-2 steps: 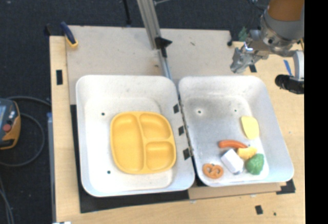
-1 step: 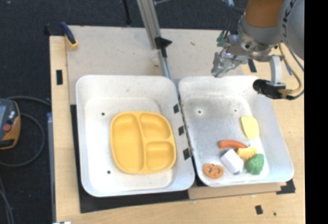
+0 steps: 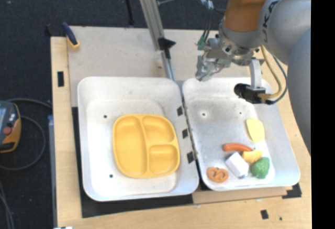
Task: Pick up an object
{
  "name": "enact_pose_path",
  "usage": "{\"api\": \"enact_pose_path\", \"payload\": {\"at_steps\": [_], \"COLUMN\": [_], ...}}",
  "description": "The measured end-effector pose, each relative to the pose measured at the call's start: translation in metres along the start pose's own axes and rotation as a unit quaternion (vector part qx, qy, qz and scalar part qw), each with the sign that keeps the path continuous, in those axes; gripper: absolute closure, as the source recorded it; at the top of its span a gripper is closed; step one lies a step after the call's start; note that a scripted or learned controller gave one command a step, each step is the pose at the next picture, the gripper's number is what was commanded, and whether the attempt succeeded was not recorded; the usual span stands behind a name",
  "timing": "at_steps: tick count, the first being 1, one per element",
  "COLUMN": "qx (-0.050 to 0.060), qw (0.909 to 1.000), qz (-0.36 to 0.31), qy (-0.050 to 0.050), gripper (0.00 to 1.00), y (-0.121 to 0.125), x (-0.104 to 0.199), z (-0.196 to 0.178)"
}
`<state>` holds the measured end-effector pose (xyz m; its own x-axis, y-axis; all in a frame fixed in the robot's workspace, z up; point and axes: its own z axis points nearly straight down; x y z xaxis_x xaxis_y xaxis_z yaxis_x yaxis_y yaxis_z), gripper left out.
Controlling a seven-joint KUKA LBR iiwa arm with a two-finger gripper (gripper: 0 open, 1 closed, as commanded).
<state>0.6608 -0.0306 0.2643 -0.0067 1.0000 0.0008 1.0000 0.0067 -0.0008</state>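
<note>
While the bench (image 3: 120, 50) carries two white bins side by side, the arm (image 3: 261, 2) reaches in from the right and hangs over the far edge of the right bin (image 3: 209, 118); the left bin (image 3: 94, 97) holds a yellow divided plate (image 3: 145, 145), and nothing else lies in it; the gripper (image 3: 205, 72) sits near the far left corner of the right bin, and it cannot be told from this slant how it is set; nothing shows in its grasp.

The things to be picked lie clustered at the near right of the right bin, well apart from the gripper: a pale yellow piece (image 3: 255, 129), a white block (image 3: 236, 164), a green broccoli-like piece (image 3: 260, 167), an orange carrot-like stick (image 3: 237, 146), a small yellow piece (image 3: 252, 156) and a brown pretzel (image 3: 217, 174); several touch or sit just beside one another.

The risk, as a judgement, lies in that crowding; a descent onto the cluster could nudge a neighbour, or catch two things and drop both; the flat pale yellow piece and the pretzel may slip from a pinch; a descent straight down from where the gripper hangs would close on bare bin floor.
</note>
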Motion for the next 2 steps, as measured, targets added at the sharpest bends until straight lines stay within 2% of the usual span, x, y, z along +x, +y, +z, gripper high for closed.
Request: {"api": "enact_pose_path", "payload": {"at_steps": [2], "qx": [-0.001], "qw": [1.0], "qz": [0.0], "qy": [0.0], "gripper": [1.0], "y": [-0.001], "x": [0.109], "z": [0.004]}}
